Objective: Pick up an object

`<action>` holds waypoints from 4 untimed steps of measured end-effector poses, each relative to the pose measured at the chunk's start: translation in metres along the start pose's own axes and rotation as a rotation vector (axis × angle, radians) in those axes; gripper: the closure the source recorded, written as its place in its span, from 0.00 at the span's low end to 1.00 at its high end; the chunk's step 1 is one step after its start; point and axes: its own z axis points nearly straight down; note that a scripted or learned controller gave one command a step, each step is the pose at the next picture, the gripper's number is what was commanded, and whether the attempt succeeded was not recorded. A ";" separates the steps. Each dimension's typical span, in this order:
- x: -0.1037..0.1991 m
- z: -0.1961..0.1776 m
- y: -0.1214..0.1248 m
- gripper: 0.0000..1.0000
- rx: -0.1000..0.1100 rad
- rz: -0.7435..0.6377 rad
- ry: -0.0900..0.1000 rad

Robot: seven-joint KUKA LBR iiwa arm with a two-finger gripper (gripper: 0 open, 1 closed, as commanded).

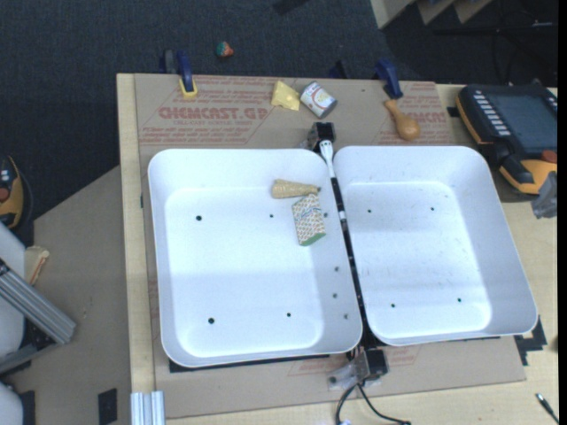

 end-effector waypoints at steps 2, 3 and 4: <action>-0.005 -0.074 0.000 1.00 -0.024 0.005 -0.011; 0.115 0.058 0.001 1.00 -0.001 -0.012 0.000; 0.189 0.017 0.002 1.00 -0.021 -0.008 -0.005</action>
